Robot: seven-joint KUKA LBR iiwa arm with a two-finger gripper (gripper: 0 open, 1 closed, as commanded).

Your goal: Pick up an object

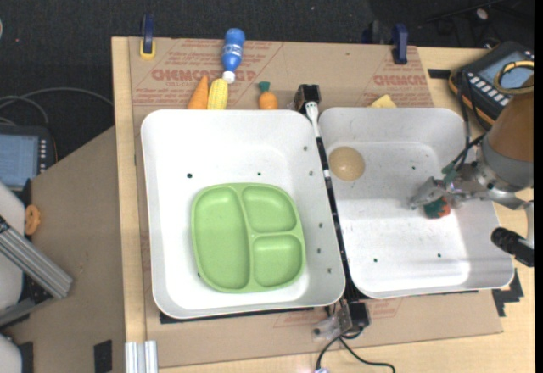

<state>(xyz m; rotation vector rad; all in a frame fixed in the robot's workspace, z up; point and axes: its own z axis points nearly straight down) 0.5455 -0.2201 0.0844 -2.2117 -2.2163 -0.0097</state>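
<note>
The end effector (431, 200) hangs low in the right white bin (399, 270), beside a small green-and-red toy (438, 209); I cannot tell its grip. The toy looks light and rigid, best pinched across its middle.

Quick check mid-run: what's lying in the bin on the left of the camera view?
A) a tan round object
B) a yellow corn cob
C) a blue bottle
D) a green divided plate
D: the green divided plate lies inside the left bin; the tan round object sits in the right bin.
</note>
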